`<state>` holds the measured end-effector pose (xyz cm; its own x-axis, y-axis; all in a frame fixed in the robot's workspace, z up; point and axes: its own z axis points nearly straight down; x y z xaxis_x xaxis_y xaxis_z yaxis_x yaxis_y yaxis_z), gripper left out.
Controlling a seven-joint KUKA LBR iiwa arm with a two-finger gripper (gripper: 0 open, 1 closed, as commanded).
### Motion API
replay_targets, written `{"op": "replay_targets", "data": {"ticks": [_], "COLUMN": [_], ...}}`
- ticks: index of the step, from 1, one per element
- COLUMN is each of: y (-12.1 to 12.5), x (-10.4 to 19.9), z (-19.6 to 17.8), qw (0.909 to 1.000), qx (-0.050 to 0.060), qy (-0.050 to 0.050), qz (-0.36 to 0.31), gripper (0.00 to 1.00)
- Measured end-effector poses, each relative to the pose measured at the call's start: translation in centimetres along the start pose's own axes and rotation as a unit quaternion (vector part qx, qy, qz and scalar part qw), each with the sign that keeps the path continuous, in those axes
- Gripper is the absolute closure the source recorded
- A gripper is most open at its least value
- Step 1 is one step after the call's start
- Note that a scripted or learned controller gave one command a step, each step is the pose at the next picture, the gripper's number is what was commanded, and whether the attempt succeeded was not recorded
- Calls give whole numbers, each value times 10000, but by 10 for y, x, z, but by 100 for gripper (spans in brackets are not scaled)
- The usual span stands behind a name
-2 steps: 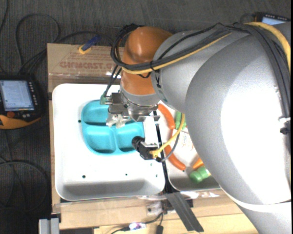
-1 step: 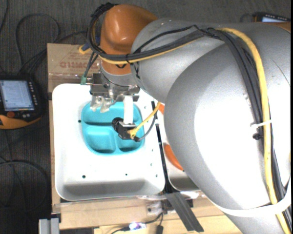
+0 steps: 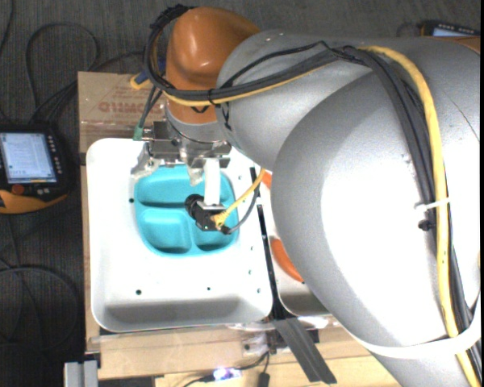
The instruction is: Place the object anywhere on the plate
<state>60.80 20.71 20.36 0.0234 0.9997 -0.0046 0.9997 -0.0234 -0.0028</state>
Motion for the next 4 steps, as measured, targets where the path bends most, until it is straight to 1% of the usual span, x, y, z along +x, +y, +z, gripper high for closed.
{"op": "replay_targets", "data": {"ticks": [1,2,3,4], "y": [25,53,38,38], "x": [4,-79,-105,-105], "z": [82,78,21,13], "qw": [9945,9983,9996,9997], "qx": [14,3,-4,13], "qy": [0,-5,-1,-16], "qz": [1049,584,271,262], "gripper": [0,0,0,100]}}
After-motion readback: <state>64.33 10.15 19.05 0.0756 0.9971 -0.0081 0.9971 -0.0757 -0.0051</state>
